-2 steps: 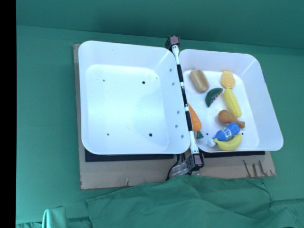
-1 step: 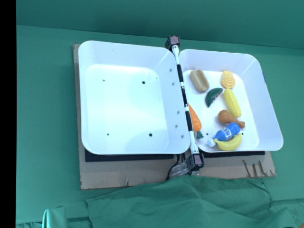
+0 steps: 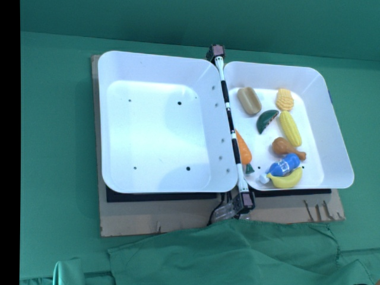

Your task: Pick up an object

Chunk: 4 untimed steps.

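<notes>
In the right half of the frame, the right bin (image 3: 332,159) holds all eight candidates; left bin (image 3: 119,70) has none. Count, one each: brown roll (image 3: 249,100), ridged yellow piece (image 3: 285,99), green wedge (image 3: 267,121), long yellow cob (image 3: 290,128), drumstick (image 3: 288,146), blue bottle (image 3: 283,165), banana (image 3: 285,180), carrot (image 3: 242,148). My arm enters from the frame's right, so I judge the cob nearest; its long axis runs top to bottom. Claw state: I cannot tell.

No readable text, label, brand, number or sign anywhere. Blue bottle (image 3: 284,165), 5 o'clock corner of right bin (image 3: 332,129): markings too small to make out.
</notes>
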Each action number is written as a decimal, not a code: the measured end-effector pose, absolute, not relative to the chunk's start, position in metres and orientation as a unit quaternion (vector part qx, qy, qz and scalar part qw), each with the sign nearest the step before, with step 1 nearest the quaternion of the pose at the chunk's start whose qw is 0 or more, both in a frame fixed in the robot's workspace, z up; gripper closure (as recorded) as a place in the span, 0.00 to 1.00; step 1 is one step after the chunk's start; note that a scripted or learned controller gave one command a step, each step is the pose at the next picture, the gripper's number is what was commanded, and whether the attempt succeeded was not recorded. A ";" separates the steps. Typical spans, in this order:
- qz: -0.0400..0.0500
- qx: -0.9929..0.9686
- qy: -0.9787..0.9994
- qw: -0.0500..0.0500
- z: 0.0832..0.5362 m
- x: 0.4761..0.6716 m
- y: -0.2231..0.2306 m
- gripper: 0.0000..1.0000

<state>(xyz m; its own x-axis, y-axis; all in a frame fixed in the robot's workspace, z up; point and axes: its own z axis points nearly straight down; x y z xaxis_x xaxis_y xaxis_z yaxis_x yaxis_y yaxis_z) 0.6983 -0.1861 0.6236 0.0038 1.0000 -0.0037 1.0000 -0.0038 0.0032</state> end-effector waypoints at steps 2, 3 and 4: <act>0.000 0.708 0.706 0.003 0.628 0.698 -0.186 0.00; 0.002 0.709 0.705 0.009 0.644 0.697 -0.186 1.00; 0.002 0.709 0.705 0.008 0.643 0.697 -0.186 0.00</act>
